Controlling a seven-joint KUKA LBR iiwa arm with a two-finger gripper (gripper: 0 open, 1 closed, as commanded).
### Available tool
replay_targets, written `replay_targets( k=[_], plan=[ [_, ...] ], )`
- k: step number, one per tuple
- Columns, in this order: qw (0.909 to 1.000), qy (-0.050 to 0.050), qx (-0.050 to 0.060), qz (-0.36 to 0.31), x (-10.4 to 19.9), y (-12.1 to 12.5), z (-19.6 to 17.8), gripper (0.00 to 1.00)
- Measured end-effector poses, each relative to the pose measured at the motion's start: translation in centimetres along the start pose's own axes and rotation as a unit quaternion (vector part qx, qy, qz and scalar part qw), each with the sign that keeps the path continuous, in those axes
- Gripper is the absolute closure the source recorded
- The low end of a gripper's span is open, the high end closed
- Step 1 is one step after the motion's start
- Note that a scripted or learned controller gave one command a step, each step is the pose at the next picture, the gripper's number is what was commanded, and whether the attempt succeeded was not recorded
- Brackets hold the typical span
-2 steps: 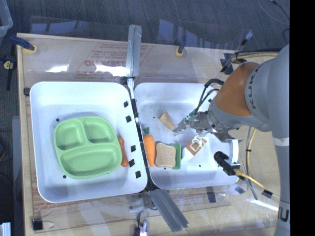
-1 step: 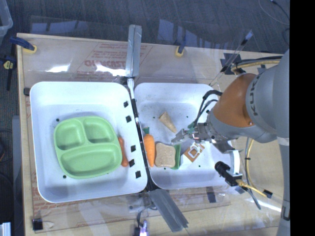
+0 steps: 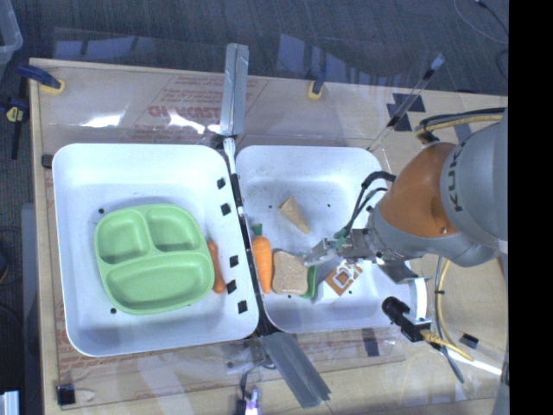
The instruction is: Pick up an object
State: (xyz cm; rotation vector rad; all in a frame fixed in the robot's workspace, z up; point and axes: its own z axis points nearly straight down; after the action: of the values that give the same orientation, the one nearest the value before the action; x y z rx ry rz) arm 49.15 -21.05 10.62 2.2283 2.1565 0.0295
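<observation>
Toast slice (image 3: 290, 274) flat in right bin (image 3: 333, 164), near front wall beside carrot (image 3: 262, 262). Gripper (image 3: 327, 251) low just right of slice, lined up for grab; finger state unclear. Green plate (image 3: 154, 258) in left bin (image 3: 78, 171).

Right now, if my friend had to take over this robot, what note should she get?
Claw: low in the right bin, just above the toast slice. I cannot tell if it is open or shut, and nothing shows held in it.
Right bin things: a carrot against the left wall beside the toast, a small wedge of bread further back, and an orange and white packet under the wrist.
Left bin: a green divided plate, with a thin orange piece by its right side.
Done: nothing lifted.
Left: grab one object and raise it.
</observation>
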Motion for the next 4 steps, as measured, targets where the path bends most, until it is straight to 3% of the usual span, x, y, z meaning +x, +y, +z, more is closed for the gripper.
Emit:
replay_targets(
  k=[4],
  plan=[
    [0.9997,0.001,0.002,-0.023,-0.21,-0.05,0.07,0.0]
  ],
)
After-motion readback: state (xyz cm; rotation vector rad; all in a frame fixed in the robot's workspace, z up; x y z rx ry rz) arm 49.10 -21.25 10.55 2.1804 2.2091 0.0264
